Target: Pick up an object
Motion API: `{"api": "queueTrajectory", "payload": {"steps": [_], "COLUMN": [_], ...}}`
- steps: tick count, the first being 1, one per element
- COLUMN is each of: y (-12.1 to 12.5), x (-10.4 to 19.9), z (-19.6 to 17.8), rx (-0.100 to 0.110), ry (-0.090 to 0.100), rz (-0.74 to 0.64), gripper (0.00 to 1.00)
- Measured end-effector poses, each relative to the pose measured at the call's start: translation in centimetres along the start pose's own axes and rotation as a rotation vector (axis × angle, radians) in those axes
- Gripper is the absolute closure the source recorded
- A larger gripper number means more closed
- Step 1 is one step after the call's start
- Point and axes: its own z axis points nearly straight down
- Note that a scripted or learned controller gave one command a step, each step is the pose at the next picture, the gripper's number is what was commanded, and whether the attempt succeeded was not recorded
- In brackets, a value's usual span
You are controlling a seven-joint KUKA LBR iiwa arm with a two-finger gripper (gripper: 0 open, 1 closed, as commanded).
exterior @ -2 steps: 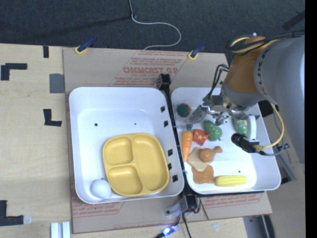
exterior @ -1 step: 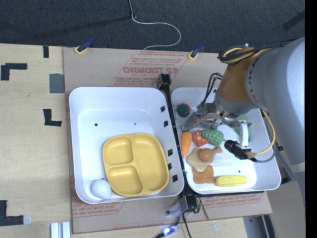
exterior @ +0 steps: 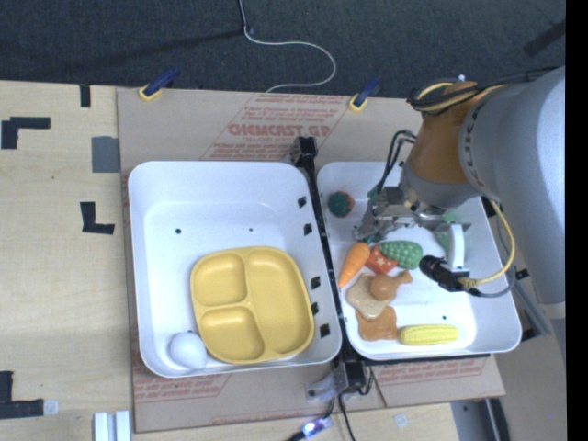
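Pincer [exterior: 378, 231] is down in the right bin [exterior: 491, 338], right above the green toy [exterior: 401, 252] and beside the carrot [exterior: 353, 265]. Can't tell how it's set. Nothing looks lifted yet, so the actual pick is left to do.

bins [exterior: 152, 200]: smooth, shiny white plastic
plate [exterior: 250, 303]: smooth yellow plastic, a bit shiny
corn [exterior: 429, 335]: bumpy yellow plastic
carrot [exterior: 353, 264]: smooth orange plastic
board under bins [exterior: 266, 127]: matt brown cardboard
arm [exterior: 514, 154]: smooth grey metal
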Motion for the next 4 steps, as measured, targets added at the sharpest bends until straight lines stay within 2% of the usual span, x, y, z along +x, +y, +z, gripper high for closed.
{"api": "queueTrajectory", "payload": {"steps": [3, 4], "y": [-0.1, -3.2], "x": [0.2, 3.8], "z": [-13.3, -12.2], "rx": [-0.005, 0.002], "ry": [0.0, 0.0], "rz": [0.001, 0.001], "gripper": [1.0, 1.0]}}
